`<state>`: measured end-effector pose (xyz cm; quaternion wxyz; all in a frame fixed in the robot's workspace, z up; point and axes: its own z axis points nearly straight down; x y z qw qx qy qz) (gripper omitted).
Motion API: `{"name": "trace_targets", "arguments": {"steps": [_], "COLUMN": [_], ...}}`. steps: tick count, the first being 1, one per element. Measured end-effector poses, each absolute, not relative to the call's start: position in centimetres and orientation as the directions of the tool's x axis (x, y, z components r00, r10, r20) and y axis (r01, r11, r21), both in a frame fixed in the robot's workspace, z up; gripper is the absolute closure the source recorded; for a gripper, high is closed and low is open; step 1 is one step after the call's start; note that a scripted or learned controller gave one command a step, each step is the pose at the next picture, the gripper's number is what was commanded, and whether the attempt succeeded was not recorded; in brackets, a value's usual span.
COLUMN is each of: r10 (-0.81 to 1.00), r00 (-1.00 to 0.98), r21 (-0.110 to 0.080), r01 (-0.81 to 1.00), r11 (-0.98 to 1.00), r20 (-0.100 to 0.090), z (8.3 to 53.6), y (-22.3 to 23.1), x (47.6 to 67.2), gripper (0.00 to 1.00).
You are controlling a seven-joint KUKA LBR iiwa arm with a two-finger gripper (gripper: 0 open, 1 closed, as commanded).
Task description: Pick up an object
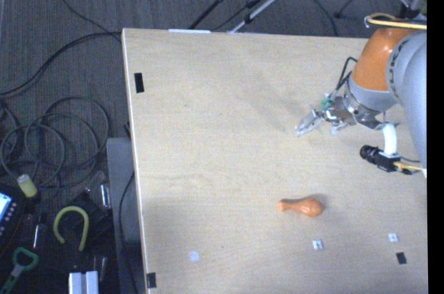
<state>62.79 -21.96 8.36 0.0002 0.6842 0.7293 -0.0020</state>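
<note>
1. The job is to pick up a thing, and that step has not been done yet. The only loose thing on the table [208,119] is a small orange toy [302,206], shaped like a little pear or a chicken leg.

2. The gripper [310,121] hangs over the table with nothing between its fingers. The fingers look a bit spread, one tip above the other, with a small gap between them.

3. The orange toy lies flat on the table, well apart from the gripper. It is closer to the table's front edge than the gripper is, and almost straight in line with it.

4. The toy's thin end points to the left side of the table. Its fat round end points to the right, toward the arm [399,78].

5. I think the next move is to bring the gripper over the toy, go down, and close on its fat end. The toy is round, so it may roll or slip away.
</note>
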Motion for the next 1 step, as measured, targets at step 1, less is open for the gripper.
{"name": "trace_targets", "arguments": {"steps": [1], "r10": [0.991], "r00": [-0.137], "r21": [-0.001], "r01": [0.991], "r11": [0.137], "r20": [-0.004], "z": [8.43], "y": [-18.77], "x": [66.21], "gripper": [0.0]}}
